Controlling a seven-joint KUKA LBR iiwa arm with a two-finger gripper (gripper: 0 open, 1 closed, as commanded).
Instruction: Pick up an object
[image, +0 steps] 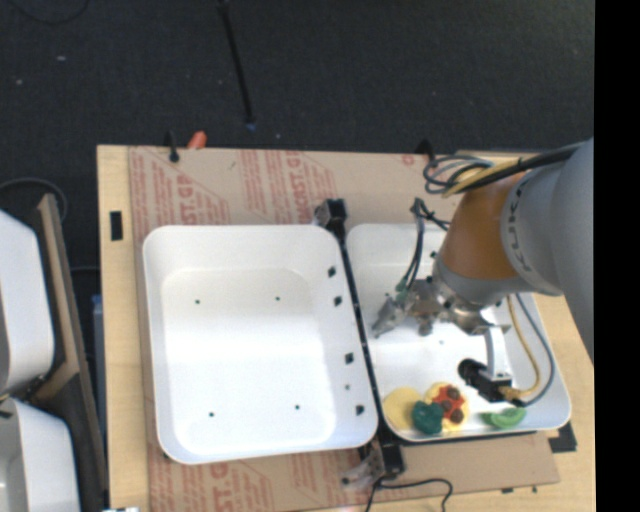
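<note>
My gripper (405, 320) hangs low over the middle of the right bin (380, 250), its two grey fingers spread apart with only white bin floor between them. Along that bin's front edge lies a cluster of small items: a pale yellow round piece (400, 405), a teal lump (428, 419), a red and yellow toy (451, 399) and a green piece (506, 418). The gripper stands well behind this cluster, touching none of it.
The left bin (160, 270) sits beside the right one, with a black divider rail (350, 320) between them. Both rest on a cardboard sheet (230, 185). The arm's orange band (480, 240) covers the right bin's far right part.
</note>
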